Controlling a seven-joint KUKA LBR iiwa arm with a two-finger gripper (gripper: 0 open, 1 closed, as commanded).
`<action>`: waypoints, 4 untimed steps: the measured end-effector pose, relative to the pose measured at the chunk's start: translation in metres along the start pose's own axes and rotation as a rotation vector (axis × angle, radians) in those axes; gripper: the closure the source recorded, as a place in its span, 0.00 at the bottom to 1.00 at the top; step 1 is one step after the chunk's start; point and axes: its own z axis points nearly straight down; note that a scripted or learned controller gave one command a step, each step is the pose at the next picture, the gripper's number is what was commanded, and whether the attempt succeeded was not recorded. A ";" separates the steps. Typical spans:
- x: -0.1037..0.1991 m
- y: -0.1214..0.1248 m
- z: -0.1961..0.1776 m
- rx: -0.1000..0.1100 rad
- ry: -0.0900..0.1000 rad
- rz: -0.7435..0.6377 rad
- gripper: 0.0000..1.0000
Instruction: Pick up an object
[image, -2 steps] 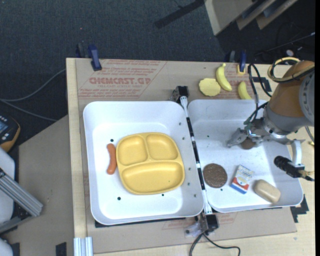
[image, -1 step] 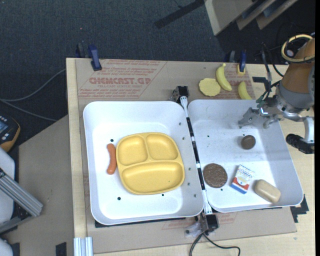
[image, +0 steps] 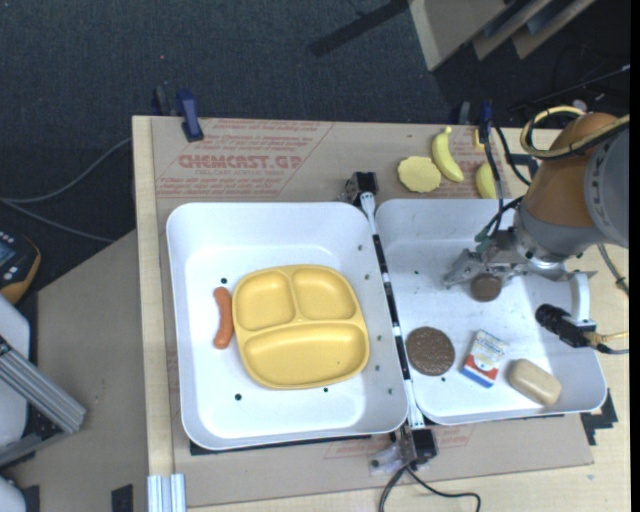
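Camera view: claw (image: 487, 276) is low in the right bin (image: 440, 225), fingers splayed either side of a small brown round object (image: 486, 289) sitting just below the tips on the bin floor. Claw reads as open; nothing gripped yet.

Step in hand, imo: close on that brown piece. To do it well: centre the tips over it before closing, go straight down, close slowly so it doesn't squirt out, then lift vertically.

Orientation: the piece looks roughly round from here, no clear long axis or pointing dir, so grip angle shouldn't matter much. Too small to tell more.

Rel. to claw: brown cookie-like disc (image: 431, 351) below-left, small carton (image: 485, 359) directly below, tan block (image: 533, 382) below-right, all well apart from the tips. Yellow divided plate (image: 299, 326) and sausage (image: 222, 317) far left, in the other bin.
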 end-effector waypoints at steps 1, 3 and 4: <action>-0.004 0.002 -0.012 -0.008 -0.005 0.003 1.00; -0.042 -0.123 0.000 0.005 -0.003 0.015 0.00; 0.039 -0.052 -0.001 -0.012 -0.002 -0.006 0.00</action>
